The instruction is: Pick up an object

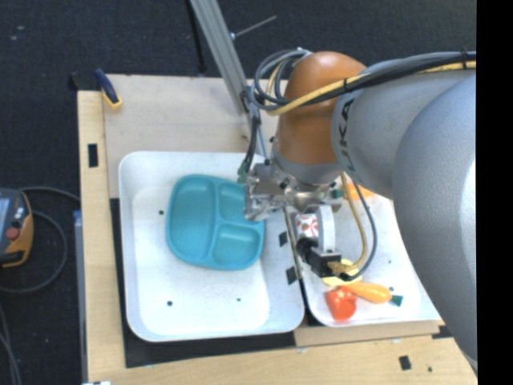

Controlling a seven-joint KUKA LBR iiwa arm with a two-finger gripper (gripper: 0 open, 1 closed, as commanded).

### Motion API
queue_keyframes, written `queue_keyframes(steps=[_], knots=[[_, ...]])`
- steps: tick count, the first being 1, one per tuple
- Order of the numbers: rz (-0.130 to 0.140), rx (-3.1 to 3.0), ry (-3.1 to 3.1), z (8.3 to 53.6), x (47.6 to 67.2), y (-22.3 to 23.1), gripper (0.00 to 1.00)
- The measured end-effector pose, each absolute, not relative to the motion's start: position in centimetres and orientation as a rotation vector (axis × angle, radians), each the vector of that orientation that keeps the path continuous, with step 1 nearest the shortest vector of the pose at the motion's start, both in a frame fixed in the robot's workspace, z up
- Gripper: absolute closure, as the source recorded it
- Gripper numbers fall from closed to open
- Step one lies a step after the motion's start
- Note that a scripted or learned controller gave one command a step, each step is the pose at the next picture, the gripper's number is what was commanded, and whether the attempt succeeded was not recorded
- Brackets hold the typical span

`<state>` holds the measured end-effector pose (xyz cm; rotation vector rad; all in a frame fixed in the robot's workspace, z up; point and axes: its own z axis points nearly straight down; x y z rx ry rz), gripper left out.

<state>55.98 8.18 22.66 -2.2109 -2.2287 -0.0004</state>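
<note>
Arm is sitting low over the seam between the 2 bins, wrist hanging above the right edge of the blue tray (210, 231), so this reads as the approach or descent step of a pick, target not settled. Gripper (264, 203) is mostly buried under the orange band (314, 107) and wrist hardware, and I cannot tell its state.

Next move probably calls for committing to 1 object and lining up over a graspable edge. The tray rim nearest the wrist looks the likeliest candidate, though a flat tray offers little to pinch except that rim.

Blue tray is lying flat in the left bin (144, 311), right of centre, teal plastic with 3 shallow compartments and rounded corners, its right edge under the wrist. In the right bin (401, 243), near the front corner, a red-orange toy (341, 303) and an orange carrot-like toy (370, 292) are lying just beside each other, clear of the arm.
</note>
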Motion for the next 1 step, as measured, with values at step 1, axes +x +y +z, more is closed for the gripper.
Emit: queue_keyframes(steps=[1], knots=[[0.001, -2.217, -2.224, 22.67, 56.02, 7.86, 0.00]])
